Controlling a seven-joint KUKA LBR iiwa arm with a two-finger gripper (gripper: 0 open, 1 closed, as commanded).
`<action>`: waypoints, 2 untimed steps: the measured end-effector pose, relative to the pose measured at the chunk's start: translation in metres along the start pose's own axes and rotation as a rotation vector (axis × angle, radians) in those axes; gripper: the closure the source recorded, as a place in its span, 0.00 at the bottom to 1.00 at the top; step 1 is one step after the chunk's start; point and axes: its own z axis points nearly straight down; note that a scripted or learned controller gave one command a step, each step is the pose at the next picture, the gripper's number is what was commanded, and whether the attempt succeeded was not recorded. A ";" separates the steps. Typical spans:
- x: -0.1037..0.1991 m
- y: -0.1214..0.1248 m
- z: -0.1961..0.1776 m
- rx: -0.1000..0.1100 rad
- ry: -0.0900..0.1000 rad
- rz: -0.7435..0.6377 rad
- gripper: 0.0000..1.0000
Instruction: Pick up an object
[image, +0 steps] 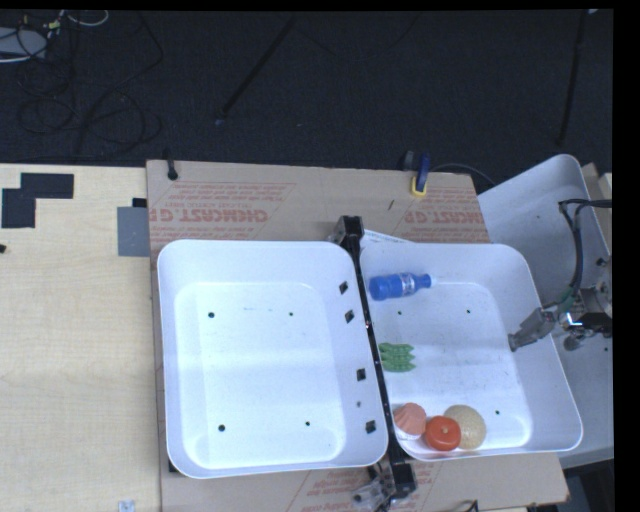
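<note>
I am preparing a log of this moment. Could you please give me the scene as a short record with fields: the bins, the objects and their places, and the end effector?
left bin: white, shallow
right bin: white, shallow, holds all the objects
blue bottle: lying on its side, far left part of right bin
green object: beside the divider, mid bin
red round object: near corner, between a pink piece and a tan round piece
end effector: at right bin's right rim, holding nothing visible
</note>
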 end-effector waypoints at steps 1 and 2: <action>0.001 0.001 -0.010 -0.001 0.001 -0.001 1.00; 0.002 0.019 -0.132 -0.016 -0.005 -0.006 1.00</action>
